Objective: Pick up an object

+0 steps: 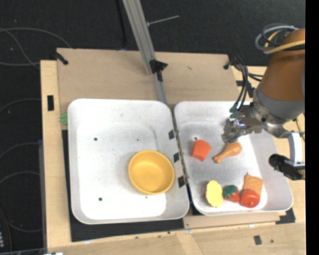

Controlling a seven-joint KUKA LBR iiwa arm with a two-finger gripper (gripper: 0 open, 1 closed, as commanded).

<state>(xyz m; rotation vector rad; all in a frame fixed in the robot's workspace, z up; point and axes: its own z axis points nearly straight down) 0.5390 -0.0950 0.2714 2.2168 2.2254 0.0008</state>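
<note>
While the gripper [233, 133] hangs above the drumstick [228, 152], finger state unreadable, nothing looks lifted, so the pick remains undone.

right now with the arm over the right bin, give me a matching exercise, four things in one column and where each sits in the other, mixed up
Things:
1. yellow bowl
2. orange cup
3. toy drumstick
4. toy tomato

Places:
A. right bin, near its front right corner
B. left bin, by the divider
C. right bin, just below the gripper
D. right bin, left part, near the divider

Pairs: 1-B, 2-D, 3-C, 4-A
</note>
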